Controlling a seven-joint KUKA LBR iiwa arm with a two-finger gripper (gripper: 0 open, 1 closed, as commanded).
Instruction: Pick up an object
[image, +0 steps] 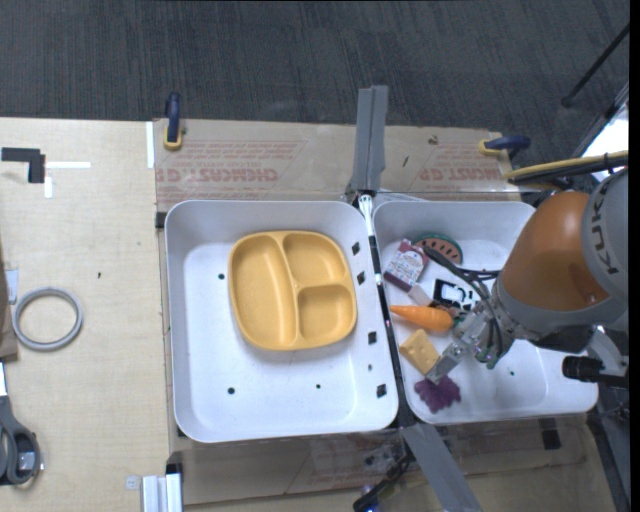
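Note:
The right bin (520, 395) holds several small objects: an orange carrot (422, 317), a tan cheese wedge (420, 350), purple grapes (437, 394), a pink-and-white packet (405, 265), a watermelon slice (438, 246) and a black-and-white item (452, 294). My gripper (447, 364) reaches down-left from the orange wrist band (555, 265), its tip between the cheese wedge and the grapes, just above the grapes. I see nothing held between the fingers.
The left bin (200, 390) contains a yellow divided plate (293, 289). A grey divider (370, 150) runs between the bins. On the bench at left lie a grey tape ring (44, 318) and scissors (18, 452). Clamps (173, 122) hold the cardboard behind.

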